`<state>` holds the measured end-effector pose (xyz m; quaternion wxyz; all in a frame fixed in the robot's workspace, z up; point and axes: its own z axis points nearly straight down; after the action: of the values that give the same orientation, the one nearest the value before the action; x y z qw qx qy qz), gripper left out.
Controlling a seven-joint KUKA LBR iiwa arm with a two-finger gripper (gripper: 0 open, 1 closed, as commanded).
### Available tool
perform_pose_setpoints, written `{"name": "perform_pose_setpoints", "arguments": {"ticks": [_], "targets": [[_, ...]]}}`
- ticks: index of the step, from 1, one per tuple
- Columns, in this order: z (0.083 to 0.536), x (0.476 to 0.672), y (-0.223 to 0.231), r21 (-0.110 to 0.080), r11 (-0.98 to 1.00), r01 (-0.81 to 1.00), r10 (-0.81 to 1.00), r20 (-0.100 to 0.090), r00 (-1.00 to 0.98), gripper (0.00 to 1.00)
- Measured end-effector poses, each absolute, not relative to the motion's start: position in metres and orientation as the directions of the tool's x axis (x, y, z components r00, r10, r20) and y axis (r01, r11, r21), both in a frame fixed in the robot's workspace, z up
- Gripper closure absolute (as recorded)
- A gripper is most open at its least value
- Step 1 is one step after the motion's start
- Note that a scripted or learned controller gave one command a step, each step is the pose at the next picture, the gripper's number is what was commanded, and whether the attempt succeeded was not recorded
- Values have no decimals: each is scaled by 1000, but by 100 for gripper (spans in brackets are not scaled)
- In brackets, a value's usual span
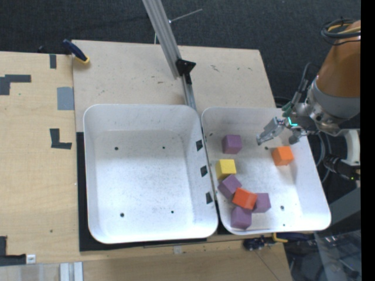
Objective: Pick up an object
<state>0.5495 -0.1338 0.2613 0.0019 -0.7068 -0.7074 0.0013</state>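
Observation:
The right bin [304, 212] holds several blocks. A purple cube [232, 143] lies near its back left, with a yellow cube [227, 167] in front of it. Further forward, an orange-red block [245, 199] lies among three purple blocks [241, 216]. An orange cube [283, 155] rests by the right wall. My gripper [270, 131] hangs above the bin's back right, just up and left of the orange cube, with nothing visible between its fingers.
The left bin [94, 157] sits beside the right one, sharing a middle wall. A slanted metal rail [163, 25] runs from the top down to the bins' back junction. A blue-and-yellow clamp [76, 51] lies on the bench at back left.

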Motion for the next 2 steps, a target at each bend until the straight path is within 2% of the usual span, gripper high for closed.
{"name": "perform_pose_setpoints", "arguments": {"ticks": [1,2], "targets": [[263,550,-134,-1,2,1000,1000,0,-2,0],[201,543,-135,-8,0,1000,1000,1,0,0]]}}
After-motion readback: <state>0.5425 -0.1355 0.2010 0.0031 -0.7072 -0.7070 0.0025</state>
